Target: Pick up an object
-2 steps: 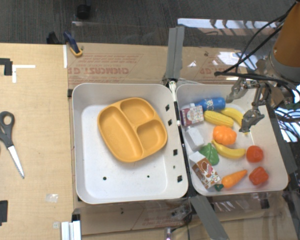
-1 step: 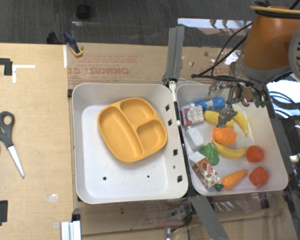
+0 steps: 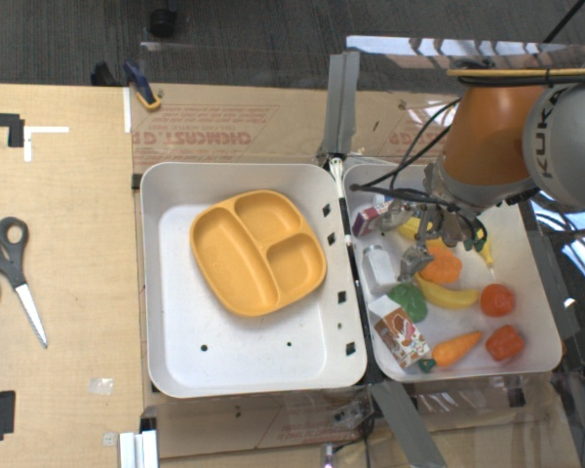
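Observation:
The right bin [image 3: 538, 261] holds several toy foods: a yellow banana [image 3: 449, 294], a toy carrot [image 3: 456, 347], two red-orange fruits [image 3: 497, 300] [image 3: 505, 341], a green piece [image 3: 409, 300], a small printed carton [image 3: 402, 338], a purple-and-white packet [image 3: 372, 217] and an orange piece [image 3: 443, 264]. My gripper [image 3: 427, 245] hangs over the bin's upper middle, its dark fingers pointing down just above the orange piece and a yellow item [image 3: 409, 228]. The orange-banded wrist [image 3: 487, 135] hides what lies behind it.
The left bin [image 3: 166, 291] holds a yellow divided plate [image 3: 258, 252]. Scissors [image 3: 18, 276] lie on the wooden bench at far left. A grey divider bar [image 3: 341, 115] rises between the bins. Cables run across the right bin's upper side.

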